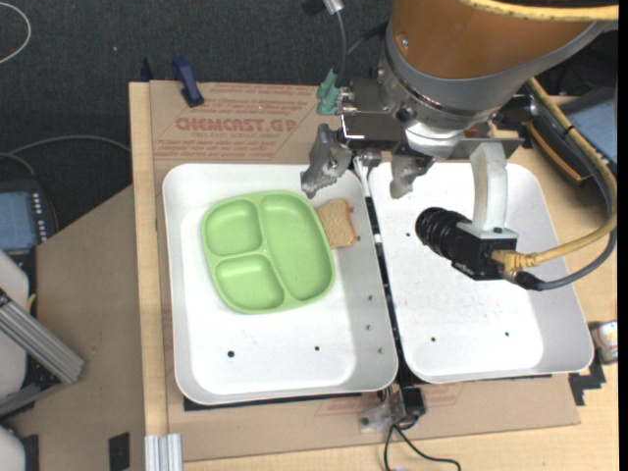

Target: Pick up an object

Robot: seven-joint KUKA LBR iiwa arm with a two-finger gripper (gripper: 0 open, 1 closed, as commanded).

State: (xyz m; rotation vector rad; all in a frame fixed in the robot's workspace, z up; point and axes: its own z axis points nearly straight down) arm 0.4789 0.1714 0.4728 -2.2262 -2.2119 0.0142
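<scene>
A fixed camera is looking down at a slant on two shallow white bins sitting side by side on a brown board. The left bin (196, 361) is holding a green divided plate (267, 251) with three compartments, lying flat toward the bin's upper middle, and a small tan object (339, 224), shaped like a slice of toast or a cracker, is lying just beside the plate's upper right edge, touching or nearly touching it and close to the wall between the bins. The right bin (491, 332) is showing only small dark specks on its floor. The grey arm with its orange band is reaching in from the right and hanging over the far end of the seam between the bins. The gripper (365, 177) is hovering there with its two fingers spread apart, one finger (321, 170) over the left bin just above the tan object and the other over the right bin, and nothing is sitting between them. A black camera unit with a yellow cable is hanging from the wrist over the right bin. Judging by this, the pick is not yet made: both objects are resting in the left bin, and lowering, closing on one of them and lifting are all left to do.
</scene>
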